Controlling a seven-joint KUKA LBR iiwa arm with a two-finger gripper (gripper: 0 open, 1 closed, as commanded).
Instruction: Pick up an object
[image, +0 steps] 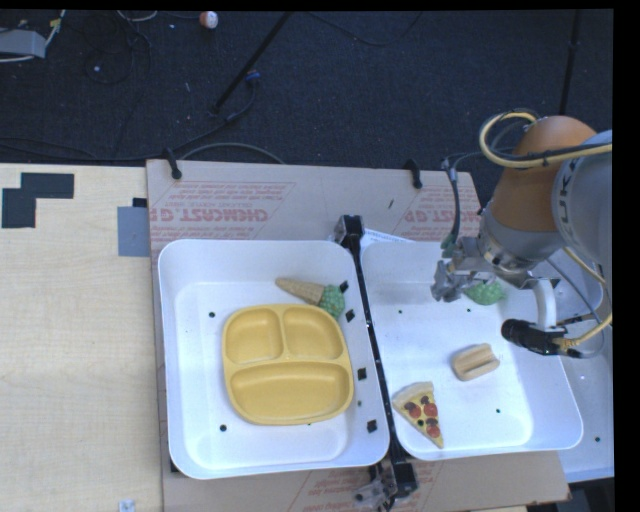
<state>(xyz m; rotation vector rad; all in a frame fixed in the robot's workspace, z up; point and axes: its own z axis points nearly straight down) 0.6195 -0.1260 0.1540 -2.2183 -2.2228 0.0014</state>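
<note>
My gripper hangs low over the back of the right bin, below the orange wrist band. A small green lumpy toy lies right against the gripper's right side; whether it is gripped cannot be made out. A tan bread roll lies in the middle of the right bin. Toward that bin's front left corner lies a pizza slice. In the left bin, a cone with a green scoop rests behind a yellow divided plate.
The two bins meet at a black clamped divider. A black cable connector hangs off the arm over the right bin's right side. Cardboard lies under the bins, with a light wooden bench top to the left.
</note>
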